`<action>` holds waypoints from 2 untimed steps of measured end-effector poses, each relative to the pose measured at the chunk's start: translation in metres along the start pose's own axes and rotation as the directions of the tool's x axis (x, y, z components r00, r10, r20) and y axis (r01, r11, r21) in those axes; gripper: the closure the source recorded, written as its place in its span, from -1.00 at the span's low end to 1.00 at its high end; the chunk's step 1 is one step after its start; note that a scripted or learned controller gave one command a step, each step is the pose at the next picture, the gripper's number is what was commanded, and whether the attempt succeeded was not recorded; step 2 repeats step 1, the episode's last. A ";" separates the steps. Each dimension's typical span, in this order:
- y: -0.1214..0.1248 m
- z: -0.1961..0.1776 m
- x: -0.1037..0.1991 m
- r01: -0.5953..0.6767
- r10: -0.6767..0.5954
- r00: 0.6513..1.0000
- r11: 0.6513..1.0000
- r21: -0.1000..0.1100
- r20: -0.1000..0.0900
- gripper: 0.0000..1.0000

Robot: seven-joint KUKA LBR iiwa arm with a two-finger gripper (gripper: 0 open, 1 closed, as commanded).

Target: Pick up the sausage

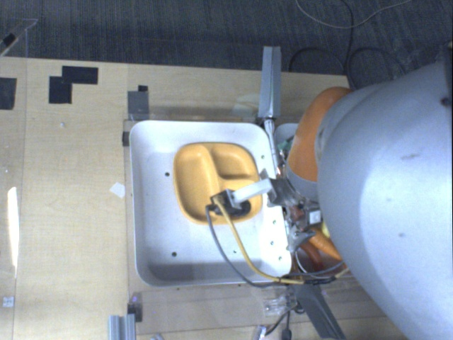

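Note:
The grey arm with its orange band reaches in from the right and covers most of the right bin. My gripper hangs over the divide between the two bins, at the right rim of the left bin. Below the wrist, an orange-brown elongated thing pokes out in the right bin; it may be the sausage, but most of it is hidden by the arm. Nothing shows as held by the gripper.
A yellow two-compartment dish lies in the upper middle of the left bin, just left of the gripper. A grey post stands behind the bins. Black tape marks sit on the wooden bench at far left.

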State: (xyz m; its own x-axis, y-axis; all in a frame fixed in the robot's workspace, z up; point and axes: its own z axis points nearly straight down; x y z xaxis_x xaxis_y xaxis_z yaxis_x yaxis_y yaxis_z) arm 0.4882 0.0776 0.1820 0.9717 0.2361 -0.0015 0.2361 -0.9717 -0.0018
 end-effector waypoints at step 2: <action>-0.065 0.092 0.024 -0.039 0.039 0.999 0.999 -0.001 -0.018 -1.00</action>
